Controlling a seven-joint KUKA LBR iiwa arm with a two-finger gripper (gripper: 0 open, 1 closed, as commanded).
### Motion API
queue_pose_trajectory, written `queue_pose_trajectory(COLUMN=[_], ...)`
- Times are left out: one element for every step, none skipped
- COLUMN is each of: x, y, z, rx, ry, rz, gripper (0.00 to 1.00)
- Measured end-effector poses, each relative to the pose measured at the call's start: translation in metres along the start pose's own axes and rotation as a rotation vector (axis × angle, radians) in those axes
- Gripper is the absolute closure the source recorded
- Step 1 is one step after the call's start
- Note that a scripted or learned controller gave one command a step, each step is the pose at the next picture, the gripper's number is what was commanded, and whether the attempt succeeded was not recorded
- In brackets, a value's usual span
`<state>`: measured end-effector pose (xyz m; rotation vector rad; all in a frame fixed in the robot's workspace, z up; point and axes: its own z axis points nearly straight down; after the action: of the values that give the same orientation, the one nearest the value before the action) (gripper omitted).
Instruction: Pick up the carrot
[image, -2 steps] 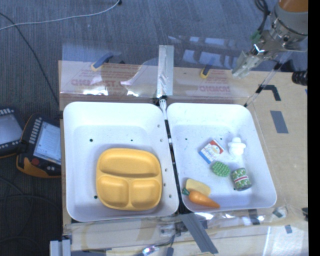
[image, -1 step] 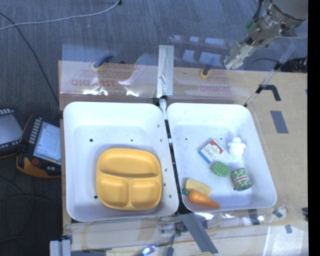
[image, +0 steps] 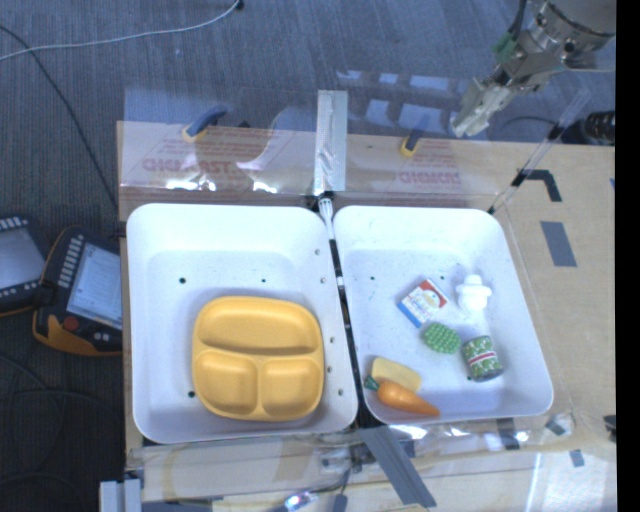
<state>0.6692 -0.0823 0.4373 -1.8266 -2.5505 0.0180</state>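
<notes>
You'll find the carrot lying on its side at the near edge of the right bin, just below a yellow cheese wedge that touches it, with a green knobbly ball, a small green can, a red-and-blue carton and a white bottle a little farther into that bin. The gripper hangs well beyond the far rim of the right bin, over the taped cardboard, and you cannot tell how its pincer stands. Left of the carrot, across the divide, a yellow sectioned plate sits in the left bin.

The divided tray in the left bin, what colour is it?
Yellow: the divided tray shows clearly in the camera view.
</notes>
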Motion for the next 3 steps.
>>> queue_pose_trajectory(x=[-0.025,-0.001,-0.056], y=[-0.026,-0.001,-0.044], z=[0.007,0.113,0.193], rx=[-0.004,-0.003,-0.002], ry=[0.005,0.005,0.005], rz=[0.200,0.198,0.244], gripper=[1.00,1.00,1.00])
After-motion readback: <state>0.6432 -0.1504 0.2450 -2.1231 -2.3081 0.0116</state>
